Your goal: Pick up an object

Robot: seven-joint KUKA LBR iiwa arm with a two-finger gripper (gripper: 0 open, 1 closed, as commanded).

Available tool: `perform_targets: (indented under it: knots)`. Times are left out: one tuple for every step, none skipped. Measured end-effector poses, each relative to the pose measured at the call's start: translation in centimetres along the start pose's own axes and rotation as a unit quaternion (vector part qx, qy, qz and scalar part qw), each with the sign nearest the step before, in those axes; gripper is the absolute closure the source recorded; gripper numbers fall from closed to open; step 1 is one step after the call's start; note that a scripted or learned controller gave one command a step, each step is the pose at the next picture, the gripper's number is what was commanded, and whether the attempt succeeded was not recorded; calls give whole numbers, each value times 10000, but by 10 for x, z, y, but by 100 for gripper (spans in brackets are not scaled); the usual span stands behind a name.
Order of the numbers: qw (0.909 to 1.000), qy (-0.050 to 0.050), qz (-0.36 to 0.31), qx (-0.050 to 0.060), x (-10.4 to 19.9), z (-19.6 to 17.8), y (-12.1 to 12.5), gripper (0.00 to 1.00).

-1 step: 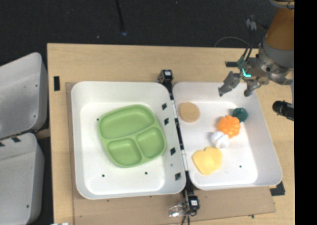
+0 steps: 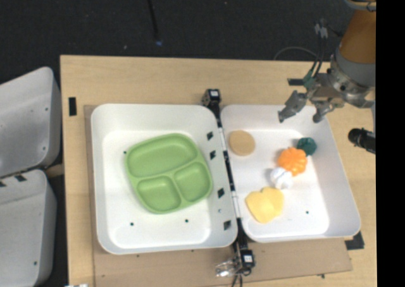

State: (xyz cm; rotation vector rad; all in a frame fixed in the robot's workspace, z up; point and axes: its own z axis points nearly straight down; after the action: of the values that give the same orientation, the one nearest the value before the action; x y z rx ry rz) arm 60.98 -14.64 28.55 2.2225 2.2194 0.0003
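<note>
The right bin (image 2: 316,216) holds a tan round disc (image 2: 241,142), an orange toy with a dark green top (image 2: 295,158), a small white piece (image 2: 281,177) and a yellow toy (image 2: 264,204). My gripper (image 2: 306,109) hangs over the bin's back edge, above and behind the orange toy. Its two fingers (image 2: 290,106) are spread apart with nothing between them.
The left bin (image 2: 111,216) holds a green divided tray (image 2: 168,171). Small black clips (image 2: 211,97) sit along the seam between the bins. White panels (image 2: 25,128) stand off the bench's left side. Cables hang near the arm's wrist.
</note>
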Motion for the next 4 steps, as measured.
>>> perform_targets:
  knots:
    - [10000,-1,-5,25,6,56,-8,0]
    - [10000,-4,9,22,-1,105,-1,0]
    - [10000,0,22,24,6,164,-5,0]
    - [10000,-8,46,-7,4,150,-3,100]
